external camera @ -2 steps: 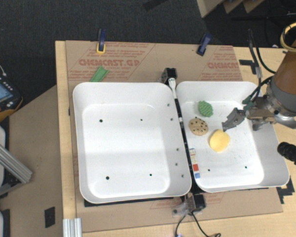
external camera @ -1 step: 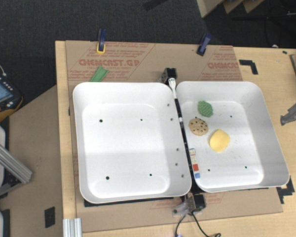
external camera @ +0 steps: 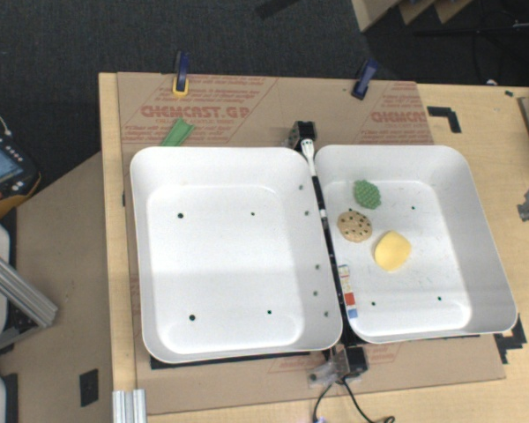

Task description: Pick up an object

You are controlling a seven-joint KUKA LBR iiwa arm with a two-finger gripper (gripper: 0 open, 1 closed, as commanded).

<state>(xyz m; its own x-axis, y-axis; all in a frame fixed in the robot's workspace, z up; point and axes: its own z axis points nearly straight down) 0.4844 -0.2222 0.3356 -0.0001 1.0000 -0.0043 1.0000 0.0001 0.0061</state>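
Currently resting side by side on a brown cardboard sheet (external camera: 247, 104): left bin (external camera: 145, 236) and right bin (external camera: 480, 236), both shallow and white, touching along their inner rims.

Lying in the right bin, grouped toward its 9 o'clock side, three candidates for picking:
1. Green knobbly piece (external camera: 367, 194), sitting farthest toward 12 o'clock of the three, near the inner rim.
2. Round tan cookie (external camera: 354, 226) with dark specks, lying flat just at 6 o'clock of the green knobbly piece, close beside it but seeming apart.
3. Yellow rounded lump (external camera: 392, 250), sitting at about 4 o'clock of the cookie, just beside it, nearest the bin's middle.

Running along the seam between the bins: a dark strip (external camera: 322, 214), carrying a small red and blue label (external camera: 348, 295) toward its 6 o'clock end.

Gripping the seam at the 12 o'clock end: a black clip (external camera: 302, 134). Sitting at the 6 o'clock end: another black fitting (external camera: 351, 359), trailing a dark cable (external camera: 348, 401) toward the frame's lower edge.

Pinning the cardboard sheet's 12 o'clock edge: two blue clamps (external camera: 182, 67) (external camera: 365, 77), well apart.

Lying on bare cardboard at 11 o'clock of the left bin: a small green strip (external camera: 176, 132), tilted, outside both bins.
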